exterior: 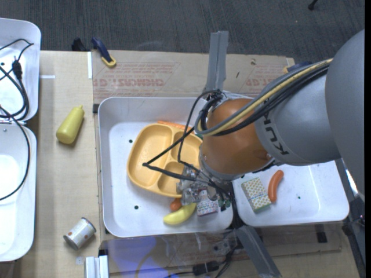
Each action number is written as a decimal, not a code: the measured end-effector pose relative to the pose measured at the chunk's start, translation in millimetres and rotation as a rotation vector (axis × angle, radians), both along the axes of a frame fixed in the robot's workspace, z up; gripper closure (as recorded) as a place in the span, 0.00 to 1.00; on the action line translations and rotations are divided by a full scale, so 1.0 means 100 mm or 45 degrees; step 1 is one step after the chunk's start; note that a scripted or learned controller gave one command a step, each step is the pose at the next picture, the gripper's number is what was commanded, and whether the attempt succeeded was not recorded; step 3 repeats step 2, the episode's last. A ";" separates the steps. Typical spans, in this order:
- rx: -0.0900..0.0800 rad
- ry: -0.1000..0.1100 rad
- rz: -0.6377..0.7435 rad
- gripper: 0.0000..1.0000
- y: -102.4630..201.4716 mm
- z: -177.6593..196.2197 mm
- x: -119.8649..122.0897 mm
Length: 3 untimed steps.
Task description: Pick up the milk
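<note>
The arm's orange band point(235, 138) hangs over the right part of the left bin point(116, 172), and the gripper point(200, 197) reaches down just beyond the near right corner of the yellow divided plate point(152, 155), which serves here as the landmark. Whether the jaws are spread or pressed together cannot be told, since the wrist and its cables cover them.

Just off the plate's near right corner, directly under the gripper, lies a small carton with a pale printed face, taken to be the milk point(207, 207); it rests on the bin floor, and no finger can be seen around it. A banana point(180, 215) lies touching the carton on its left, nearer the camera than the plate. A small red-orange piece point(175, 204) peeks out between banana and plate.

Well to the plate's right, in the right bin point(307, 207), sit a patterned box point(256, 193) and an orange sausage-shaped toy point(275, 185). Far left of the plate, on the bench, lie a yellow bottle point(70, 125) and a small can point(79, 233).
</note>
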<state>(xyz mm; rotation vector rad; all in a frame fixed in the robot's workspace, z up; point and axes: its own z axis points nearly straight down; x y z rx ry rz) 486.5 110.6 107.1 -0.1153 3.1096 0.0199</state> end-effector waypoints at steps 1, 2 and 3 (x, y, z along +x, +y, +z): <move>-0.007 0.047 -0.847 1.00 -0.34 0.81 0.03; -0.012 0.047 -0.749 1.00 -0.98 1.89 -0.07; -0.012 0.047 -0.749 1.00 -0.98 1.89 -0.07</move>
